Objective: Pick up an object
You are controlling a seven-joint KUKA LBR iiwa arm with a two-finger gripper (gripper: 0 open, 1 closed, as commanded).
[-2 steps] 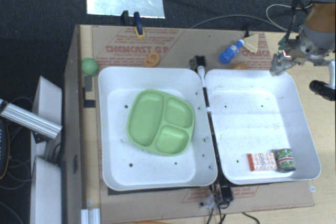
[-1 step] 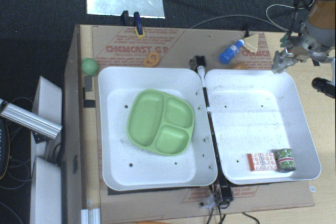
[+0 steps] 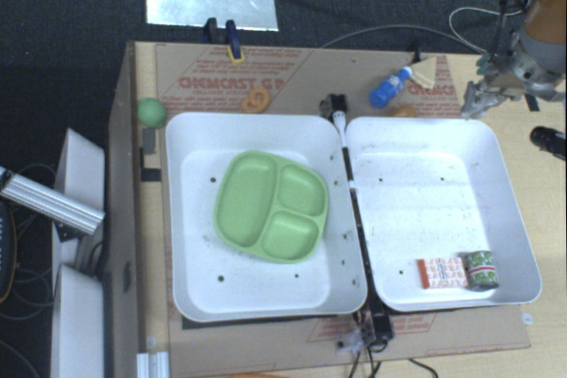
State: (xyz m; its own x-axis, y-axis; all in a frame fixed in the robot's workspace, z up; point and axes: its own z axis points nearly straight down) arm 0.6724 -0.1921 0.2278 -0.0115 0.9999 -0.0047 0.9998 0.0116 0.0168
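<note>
Your grey two-finger gripper (image 3: 472,104) hangs off the far right corner of the right-hand shallow white bin (image 3: 496,164), just outside its rim and over the bench; you cannot tell from this view how wide it stands, and nothing shows between its tips. Inside that right bin, at the near right corner, you have a small red-and-white printed packet (image 3: 440,273) lying flat, touching a small green-patterned can (image 3: 480,270) on its right. Both are well apart from the gripper. The left-hand shallow white bin (image 3: 190,190) carries a pale green three-compartment plastic plate (image 3: 270,206) near its middle. On the bench beyond the bins lie a blue-and-white plastic bottle (image 3: 390,88) and an orange ring-shaped toy (image 3: 256,99); a green ball (image 3: 151,111) sits at the bench's left edge.
</note>
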